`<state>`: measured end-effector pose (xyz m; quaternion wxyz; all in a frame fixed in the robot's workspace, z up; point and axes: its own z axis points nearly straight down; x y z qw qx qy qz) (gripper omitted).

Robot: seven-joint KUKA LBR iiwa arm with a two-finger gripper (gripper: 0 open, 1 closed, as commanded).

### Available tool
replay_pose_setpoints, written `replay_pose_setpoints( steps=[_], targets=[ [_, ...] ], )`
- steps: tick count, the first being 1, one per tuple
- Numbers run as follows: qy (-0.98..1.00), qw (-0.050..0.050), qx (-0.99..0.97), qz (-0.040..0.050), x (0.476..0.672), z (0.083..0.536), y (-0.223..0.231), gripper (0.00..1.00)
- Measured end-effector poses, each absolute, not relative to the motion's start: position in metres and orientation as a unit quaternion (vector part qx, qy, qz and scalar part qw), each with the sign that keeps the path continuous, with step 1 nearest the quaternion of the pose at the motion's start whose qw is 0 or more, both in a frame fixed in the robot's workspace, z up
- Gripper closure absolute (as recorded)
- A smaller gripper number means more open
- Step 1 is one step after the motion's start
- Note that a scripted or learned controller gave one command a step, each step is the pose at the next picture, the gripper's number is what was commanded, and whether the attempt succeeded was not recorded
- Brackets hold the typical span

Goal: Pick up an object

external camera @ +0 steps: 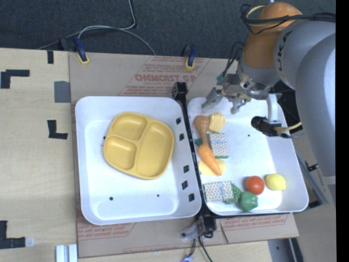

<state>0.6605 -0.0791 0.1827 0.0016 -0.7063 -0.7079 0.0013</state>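
Claw [224, 100]: fingers spread apart, gripping nothing, above the right bin's [278, 154] far edge.
Carrot [209, 158]: lying in the right bin, near its left wall.
Yellow plate [138, 145]: left bin, seemingly flat.

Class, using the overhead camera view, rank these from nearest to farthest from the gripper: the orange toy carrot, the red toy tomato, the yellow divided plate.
1. Orange toy carrot, right bin, below the gripper.
2. Red toy tomato, right bin's near end.
3. Yellow divided plate, left bin.
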Motion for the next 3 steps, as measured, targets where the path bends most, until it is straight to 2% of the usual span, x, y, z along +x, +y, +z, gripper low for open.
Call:
replay_pose_setpoints(
  steps=[2, 3],
  targets=[
    [-0.708, -0.001, -0.706, 0.0001, 0.662, 0.086, -0.101, 0.0],
    [-0.708, -0.001, -0.706, 0.0004, 0.662, 0.096, -0.1, 1.0]
  ],
)
